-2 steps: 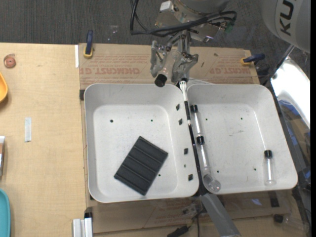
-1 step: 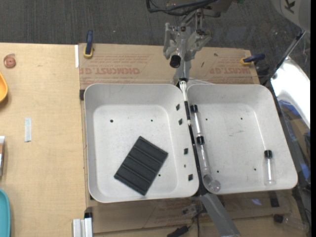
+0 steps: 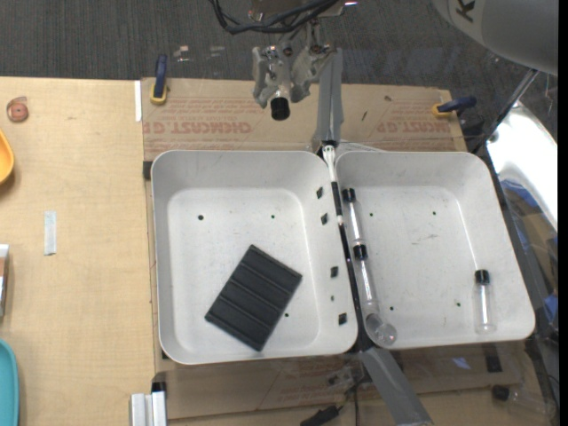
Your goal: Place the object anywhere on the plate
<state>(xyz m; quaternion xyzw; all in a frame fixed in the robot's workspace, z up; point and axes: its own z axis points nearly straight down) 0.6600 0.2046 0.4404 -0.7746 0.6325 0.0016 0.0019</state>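
Note:
A black ribbed rectangular plate (image 3: pixel 255 296) lies flat and askew in the front half of the left white bin (image 3: pixel 177 176). In the right bin (image 3: pixel 497 193), a clear tube with black caps (image 3: pixel 358 256) rests along the left wall. A shorter clear tube with a black cap (image 3: pixel 484 300) lies near the front right corner. My gripper (image 3: pixel 291 76) hangs high behind the bins, over the cardboard near the divider. It stands open with nothing between its fingers, far from the plate and from both tubes.
The bins sit on brown cardboard (image 3: pixel 222 118) held by blue and yellow clamps (image 3: pixel 160 80). A pale wooden table (image 3: pixel 71 238) at the left bears small items, an orange thing (image 3: pixel 4 162) and a teal thing (image 3: pixel 7 389) at its edge.

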